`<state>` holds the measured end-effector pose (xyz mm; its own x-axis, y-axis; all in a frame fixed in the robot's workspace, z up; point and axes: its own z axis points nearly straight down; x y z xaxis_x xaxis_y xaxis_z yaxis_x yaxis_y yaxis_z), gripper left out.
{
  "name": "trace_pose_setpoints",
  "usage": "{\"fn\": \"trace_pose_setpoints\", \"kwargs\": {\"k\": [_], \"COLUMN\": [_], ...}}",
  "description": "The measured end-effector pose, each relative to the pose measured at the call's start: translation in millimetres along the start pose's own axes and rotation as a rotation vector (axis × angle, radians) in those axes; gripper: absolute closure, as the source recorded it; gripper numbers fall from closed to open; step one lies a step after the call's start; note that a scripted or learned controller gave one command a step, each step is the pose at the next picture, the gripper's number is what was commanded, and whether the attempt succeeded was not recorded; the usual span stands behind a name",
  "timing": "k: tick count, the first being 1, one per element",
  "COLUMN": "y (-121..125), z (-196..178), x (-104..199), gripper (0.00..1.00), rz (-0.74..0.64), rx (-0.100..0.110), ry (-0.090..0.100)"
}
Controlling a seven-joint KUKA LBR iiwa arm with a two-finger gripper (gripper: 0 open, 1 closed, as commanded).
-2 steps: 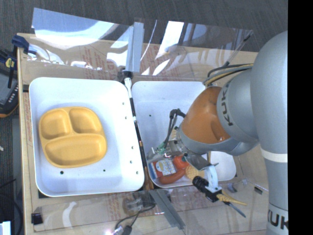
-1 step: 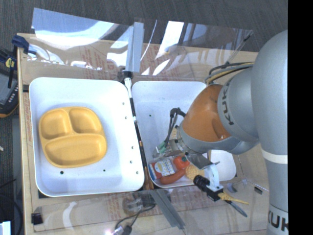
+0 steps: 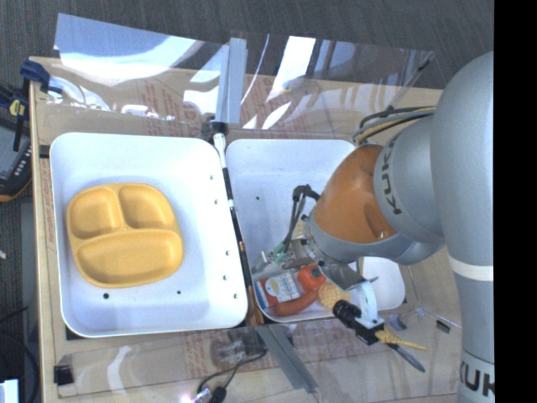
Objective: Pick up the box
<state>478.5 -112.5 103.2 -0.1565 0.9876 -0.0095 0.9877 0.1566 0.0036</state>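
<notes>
A grey KUKA arm (image 3: 436, 183) with an orange band bends low over the right bin (image 3: 260, 183), its gripper (image 3: 289, 254) buried among clutter at the bin's near end; whether the fingers are spread or closed cannot be told. Just below the gripper lies a red-and-white packet, possibly the box (image 3: 281, 290), beside an orange sausage-shaped item (image 3: 304, 296). Well to the gripper's left, a yellow divided tray (image 3: 124, 233) sits in the left bin (image 3: 134, 309).

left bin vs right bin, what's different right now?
The left bin holds a yellow divided tray, lying flat and in plain sight; the right bin holds a red-and-white box near its front edge. The arm hangs over the right bin, not the left bin. Both are shallow and white.
</notes>
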Motion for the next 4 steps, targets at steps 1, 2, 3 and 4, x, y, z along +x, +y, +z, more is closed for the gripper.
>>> {"fn": "trace_pose_setpoints", "kwargs": {"k": [1, 2, 3, 4], "y": [-3, -2, -3, -2], "z": [12, 2, 2, -7], "x": [-7, -8, -8, -8], "gripper": [0.0, 1.0, 0.0, 1.0], "rz": [0.032, 0.029, 0.027, 0.023], "rx": [0.007, 0.006, 0.007, 0.008], "ry": [0.011, 0.009, 0.009, 0.008]}}
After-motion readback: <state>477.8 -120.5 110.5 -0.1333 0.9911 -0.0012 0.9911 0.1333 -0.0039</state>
